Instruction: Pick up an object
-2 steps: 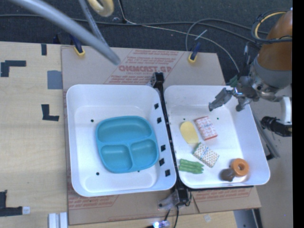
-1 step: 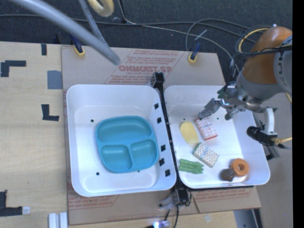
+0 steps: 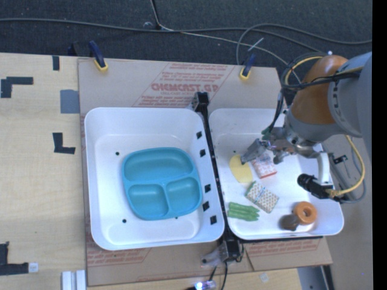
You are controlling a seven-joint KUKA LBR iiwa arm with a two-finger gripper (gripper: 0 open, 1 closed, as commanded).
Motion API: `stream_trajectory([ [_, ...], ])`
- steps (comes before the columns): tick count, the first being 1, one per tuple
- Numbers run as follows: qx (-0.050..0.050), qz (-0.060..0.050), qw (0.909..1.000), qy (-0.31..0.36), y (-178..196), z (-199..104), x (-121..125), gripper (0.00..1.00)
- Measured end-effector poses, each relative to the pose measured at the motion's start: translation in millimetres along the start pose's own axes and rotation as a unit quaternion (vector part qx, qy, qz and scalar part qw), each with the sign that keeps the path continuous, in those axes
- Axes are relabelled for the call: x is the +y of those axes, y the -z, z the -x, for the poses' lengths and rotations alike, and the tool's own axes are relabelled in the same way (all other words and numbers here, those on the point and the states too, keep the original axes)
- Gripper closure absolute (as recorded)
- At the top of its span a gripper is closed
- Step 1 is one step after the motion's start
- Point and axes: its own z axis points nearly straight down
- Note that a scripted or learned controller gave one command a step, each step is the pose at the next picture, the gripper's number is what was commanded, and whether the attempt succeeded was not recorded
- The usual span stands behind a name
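1. Bins: two shallow white bins sit side by side at the middle of the frame. The left bin (image 3: 97,162) holds a blue divided tray (image 3: 161,182); the right bin (image 3: 329,225) holds the loose objects.
2. Objects in the right bin: a yellow disc (image 3: 240,170) left of centre, a small white-and-red packet (image 3: 265,168) just right of it, a patterned square pad (image 3: 262,197) below them, a green pod-like piece (image 3: 243,211) at the lower left, and an orange ring (image 3: 305,212) beside a dark lump (image 3: 290,223) at the lower right.
3. Arm: it reaches in from the right of the frame, and the gripper (image 3: 256,154) hangs over the upper middle of the right bin, just above the yellow disc and the packet.
4. Gripper state: I cannot tell how it stands; nothing is visibly held in it.
5. Step in hand: this looks like the approach, with no object lifted yet.
6. Next move: judging by position, the packet or the disc is the likely target. Both lie flat and close together, so the descent needs to be centred on one of them, low enough to catch an edge.
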Motion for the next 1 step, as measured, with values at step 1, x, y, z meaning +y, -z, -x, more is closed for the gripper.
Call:
stream_trajectory([
  [1, -0.005, 0.007, 1.0, -0.001, -43.7, 2.9, 2.2, 0.0],
])
